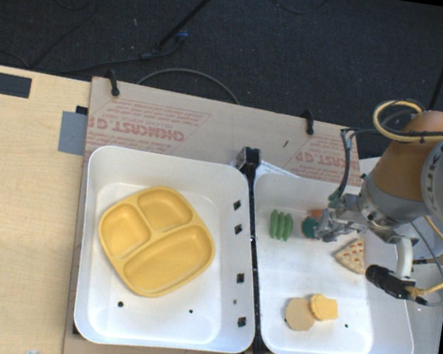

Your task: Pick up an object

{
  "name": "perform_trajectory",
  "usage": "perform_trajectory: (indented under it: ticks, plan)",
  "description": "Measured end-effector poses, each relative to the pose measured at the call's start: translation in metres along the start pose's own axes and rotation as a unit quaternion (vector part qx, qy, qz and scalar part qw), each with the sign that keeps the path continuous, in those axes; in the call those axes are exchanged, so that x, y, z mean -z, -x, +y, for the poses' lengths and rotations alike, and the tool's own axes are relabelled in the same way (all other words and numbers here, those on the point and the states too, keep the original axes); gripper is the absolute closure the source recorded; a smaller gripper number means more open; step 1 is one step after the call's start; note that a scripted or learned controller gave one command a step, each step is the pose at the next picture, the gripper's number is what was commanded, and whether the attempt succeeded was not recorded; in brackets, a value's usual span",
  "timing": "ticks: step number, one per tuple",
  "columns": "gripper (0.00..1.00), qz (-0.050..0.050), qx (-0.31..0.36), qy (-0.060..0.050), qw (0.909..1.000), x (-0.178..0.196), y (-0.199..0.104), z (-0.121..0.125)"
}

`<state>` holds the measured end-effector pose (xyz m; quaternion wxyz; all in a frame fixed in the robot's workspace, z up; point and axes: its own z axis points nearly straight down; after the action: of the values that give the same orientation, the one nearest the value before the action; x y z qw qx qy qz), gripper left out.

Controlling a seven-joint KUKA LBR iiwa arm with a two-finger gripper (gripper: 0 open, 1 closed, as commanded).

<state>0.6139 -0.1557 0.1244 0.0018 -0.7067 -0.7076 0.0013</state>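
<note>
Gripper [332,228] low in right bin [382,349], near far edge; cannot tell whether released or clenched. Touching or just beside teal object [310,226] on its left. Green ridged piece [280,225] next along, toward divider. Cracker-like triangle [351,254] just right of gripper, under wrist. Tan disc [299,314] and yellow block [323,307] touching, near front edge. Best centred over teal object before closing, kept clear of green piece. Yellow divided tray [156,238] in left bin [100,311]

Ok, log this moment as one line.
gripper: low in right bin | beside teal object | grasp: unconfirmed | yellow tray: left bin
</note>
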Motion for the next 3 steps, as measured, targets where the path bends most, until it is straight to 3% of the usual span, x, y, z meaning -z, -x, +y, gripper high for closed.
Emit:
perform_trajectory:
  ticks: [3]
  plan:
    - [1.00,-0.001,0.000,0.003,1.0000,0.150,0.003,-0.004]
